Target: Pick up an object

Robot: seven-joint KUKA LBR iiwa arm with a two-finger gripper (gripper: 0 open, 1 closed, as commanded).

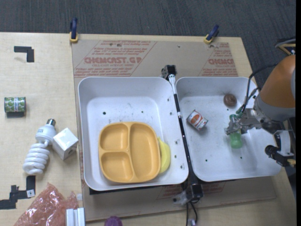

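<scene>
Currently, the gripper (233, 130) sits directly above the green object (235, 141) in the right bin (211, 173); its grip state cannot be determined.

Tray (129, 152) in left bin (89, 126) — can (197, 120) in right bin (211, 171).

Just one fixed camera up high, looking down at a slant over the pale wooden tabletop (42, 69) and both shallow white plastic bins (123, 91), from a fair way back.

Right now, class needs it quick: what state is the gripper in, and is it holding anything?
Gripper: low in the right bin, over a green object; open, shut or holding cannot be told.
</scene>
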